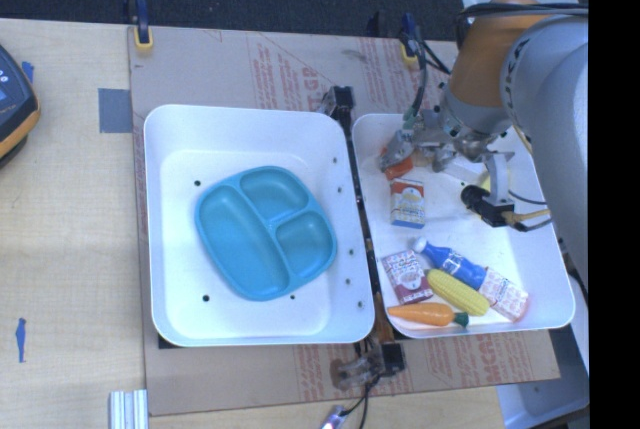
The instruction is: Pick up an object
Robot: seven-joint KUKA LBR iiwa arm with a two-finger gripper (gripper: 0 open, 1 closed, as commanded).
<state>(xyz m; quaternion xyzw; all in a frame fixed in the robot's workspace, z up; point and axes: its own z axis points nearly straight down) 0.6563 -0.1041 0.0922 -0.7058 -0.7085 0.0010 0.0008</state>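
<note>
My gripper [398, 157] hangs low over the far left corner of the right bin [545, 262], reaching in from the right. Just in front of it lies a small white carton [408, 203] with red and teal print, close to the gripper tip; whether they touch I cannot tell. Toward the near edge of the same bin lie a red-patterned packet [405, 277], a blue and white bottle [455, 264], a yellow corn cob [457, 291], an orange carrot [428, 314] and a pale wrapped bar [506, 297].
The left bin [165, 217] holds a blue divided plate [265, 232]. The raised wall between the two bins [358, 217] runs just left of the gripper. A dark device [12, 102] sits at the bench's far left edge.
</note>
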